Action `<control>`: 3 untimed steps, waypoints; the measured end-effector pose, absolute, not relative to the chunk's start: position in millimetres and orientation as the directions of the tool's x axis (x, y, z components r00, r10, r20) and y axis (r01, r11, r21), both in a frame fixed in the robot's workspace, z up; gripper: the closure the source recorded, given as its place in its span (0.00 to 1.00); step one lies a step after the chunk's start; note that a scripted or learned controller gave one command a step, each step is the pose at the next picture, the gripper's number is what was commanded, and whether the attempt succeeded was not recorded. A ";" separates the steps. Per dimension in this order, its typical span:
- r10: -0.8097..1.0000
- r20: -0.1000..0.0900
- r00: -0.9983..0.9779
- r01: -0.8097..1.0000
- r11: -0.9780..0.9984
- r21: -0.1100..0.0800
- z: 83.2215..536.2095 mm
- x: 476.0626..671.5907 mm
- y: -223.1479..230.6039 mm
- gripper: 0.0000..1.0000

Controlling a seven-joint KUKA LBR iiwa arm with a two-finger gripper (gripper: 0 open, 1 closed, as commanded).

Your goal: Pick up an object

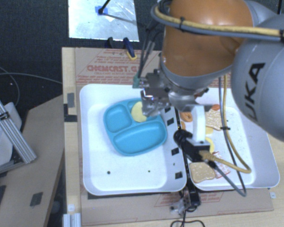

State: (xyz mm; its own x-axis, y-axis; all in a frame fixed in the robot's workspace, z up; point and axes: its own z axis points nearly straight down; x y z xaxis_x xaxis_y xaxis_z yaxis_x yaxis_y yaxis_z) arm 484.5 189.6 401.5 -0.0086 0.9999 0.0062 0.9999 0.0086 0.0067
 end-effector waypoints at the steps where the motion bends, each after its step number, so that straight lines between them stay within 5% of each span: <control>1: 1.000 0.001 -0.012 1.000 0.012 0.004 407.4 487.3 188.6 1.00; 3: 1.000 0.002 -0.027 1.000 0.027 0.007 428.6 488.4 188.9 1.00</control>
State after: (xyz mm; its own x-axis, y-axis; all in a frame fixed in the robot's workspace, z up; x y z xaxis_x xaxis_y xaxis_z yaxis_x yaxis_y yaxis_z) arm 488.4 188.9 428.6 -0.0270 0.9996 0.0022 0.9996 0.0270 0.0069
